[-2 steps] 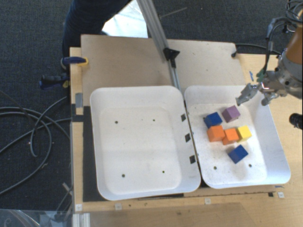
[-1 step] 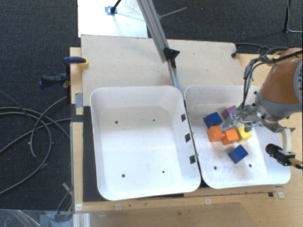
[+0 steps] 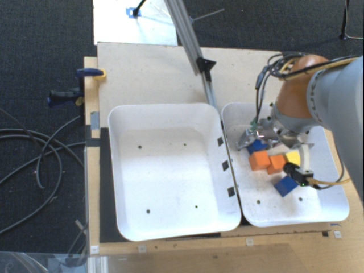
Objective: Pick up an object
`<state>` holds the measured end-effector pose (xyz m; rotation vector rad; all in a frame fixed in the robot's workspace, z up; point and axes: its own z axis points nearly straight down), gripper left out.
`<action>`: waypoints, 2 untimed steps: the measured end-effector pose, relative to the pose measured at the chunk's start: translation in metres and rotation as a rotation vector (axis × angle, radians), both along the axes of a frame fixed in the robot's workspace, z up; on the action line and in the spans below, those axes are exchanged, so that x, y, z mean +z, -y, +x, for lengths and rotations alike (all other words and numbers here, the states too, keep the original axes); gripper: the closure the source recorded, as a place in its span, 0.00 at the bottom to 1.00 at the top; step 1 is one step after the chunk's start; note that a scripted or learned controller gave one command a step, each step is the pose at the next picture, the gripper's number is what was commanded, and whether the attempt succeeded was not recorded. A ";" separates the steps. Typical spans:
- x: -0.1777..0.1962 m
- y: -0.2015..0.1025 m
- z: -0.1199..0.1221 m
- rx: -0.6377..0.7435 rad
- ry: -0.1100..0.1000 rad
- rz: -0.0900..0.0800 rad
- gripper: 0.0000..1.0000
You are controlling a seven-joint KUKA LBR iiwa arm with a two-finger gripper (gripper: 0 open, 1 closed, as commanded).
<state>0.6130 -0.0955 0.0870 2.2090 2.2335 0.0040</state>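
Hovering low in the right bin (image 3: 324,206): tool (image 3: 259,136), finger state indeterminable. Beneath and just toward the near rim lay orange blocks (image 3: 267,161), a yellow block (image 3: 293,156) and blue blocks (image 3: 285,186), clustered, touching.

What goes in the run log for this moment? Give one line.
arm: over right white bin | gripper: low above cluster | cluster: orange blocks, blue block, yellow block | grasp: unconfirmed
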 end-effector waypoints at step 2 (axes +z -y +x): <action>0.109 -0.081 0.017 0.003 0.008 0.001 1.00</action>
